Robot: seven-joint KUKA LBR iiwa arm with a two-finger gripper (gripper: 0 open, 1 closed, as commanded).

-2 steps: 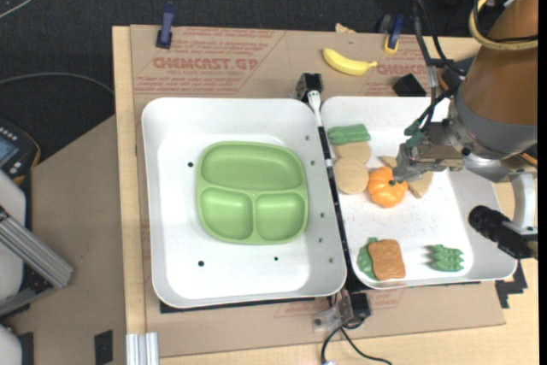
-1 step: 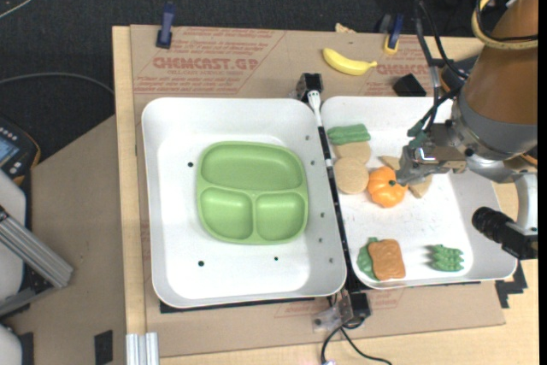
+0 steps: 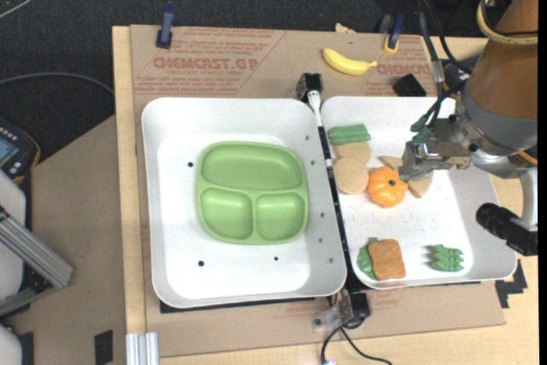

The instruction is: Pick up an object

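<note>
Fixed overhead camera, slanted down, both bins [image 3: 171, 184]

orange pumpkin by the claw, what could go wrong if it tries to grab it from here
1. The claw sits beside the orange pumpkin, not centred over it; closing there may just nudge the round toy aside.
2. Two round tan cookies lie right against the pumpkin's far side, so a push could shove them or a cookie could get caught instead.
3. A tan piece lies under the claw and might be pinched by mistake.
</note>
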